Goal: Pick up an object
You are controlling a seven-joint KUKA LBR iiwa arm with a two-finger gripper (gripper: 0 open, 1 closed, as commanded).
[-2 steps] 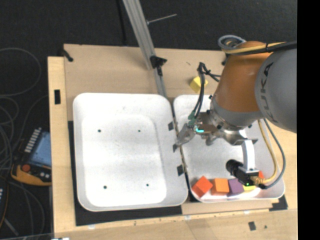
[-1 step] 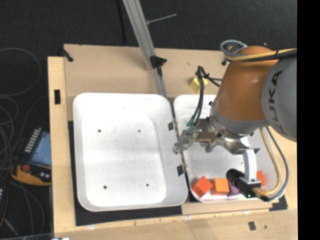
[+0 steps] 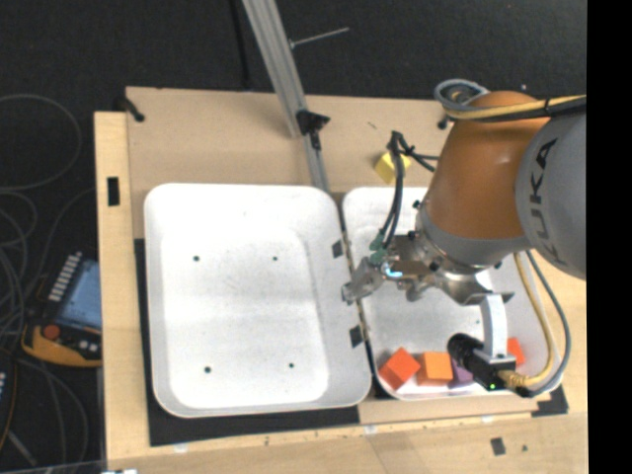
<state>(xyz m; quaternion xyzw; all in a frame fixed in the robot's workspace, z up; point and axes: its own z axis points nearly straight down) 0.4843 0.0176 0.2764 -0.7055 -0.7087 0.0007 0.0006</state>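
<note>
My gripper point(image 3: 363, 284) hangs over the left side of the right bin point(image 3: 367, 210), close to the wall shared with the left bin point(image 3: 247, 265). The arm's wide orange and grey wrist point(image 3: 484, 186) hides much of the right bin. At that bin's near edge lie an orange-red block point(image 3: 400, 365), an orange block point(image 3: 435, 366) beside it and a small purple piece point(image 3: 460, 374). A small orange-red thing point(image 3: 513, 349) peeks out at the right. All lie below and to the right of the gripper, apart from it.
A grey metal rail point(image 3: 281, 57) slants from the top of the view down to the gap between the bins. A small yellow thing point(image 3: 386, 166) sits behind the right bin. Cables and a handheld controller point(image 3: 69, 309) lie off the bench, left.
</note>
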